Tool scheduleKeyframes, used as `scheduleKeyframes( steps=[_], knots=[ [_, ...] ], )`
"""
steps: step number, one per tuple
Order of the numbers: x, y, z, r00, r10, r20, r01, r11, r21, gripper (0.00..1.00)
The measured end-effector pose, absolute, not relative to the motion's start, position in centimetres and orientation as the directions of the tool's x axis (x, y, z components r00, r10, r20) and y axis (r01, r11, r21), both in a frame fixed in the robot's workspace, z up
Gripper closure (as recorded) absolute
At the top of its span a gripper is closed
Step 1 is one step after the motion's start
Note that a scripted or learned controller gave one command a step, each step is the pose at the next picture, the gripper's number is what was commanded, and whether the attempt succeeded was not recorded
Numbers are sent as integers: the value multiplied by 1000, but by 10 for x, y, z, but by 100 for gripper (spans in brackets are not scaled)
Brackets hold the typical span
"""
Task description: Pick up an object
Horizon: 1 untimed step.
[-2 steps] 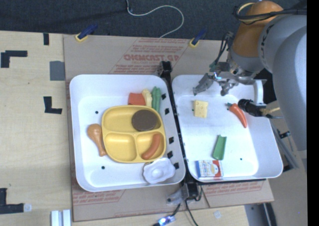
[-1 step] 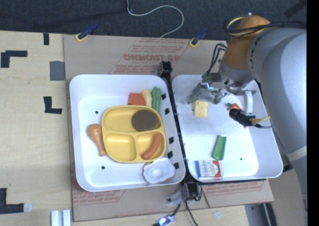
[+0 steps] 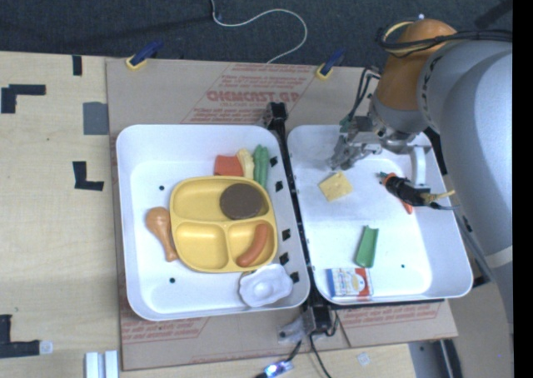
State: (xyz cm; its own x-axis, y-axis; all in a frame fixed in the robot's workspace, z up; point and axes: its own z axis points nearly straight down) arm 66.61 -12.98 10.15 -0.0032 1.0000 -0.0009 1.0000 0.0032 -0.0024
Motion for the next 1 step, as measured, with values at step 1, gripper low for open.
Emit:
scheduleKeyframes(
  steps=[1],
  knots=[
    [675,-136,156,-2,1000,-1,1000,2,5,100]
  ],
)
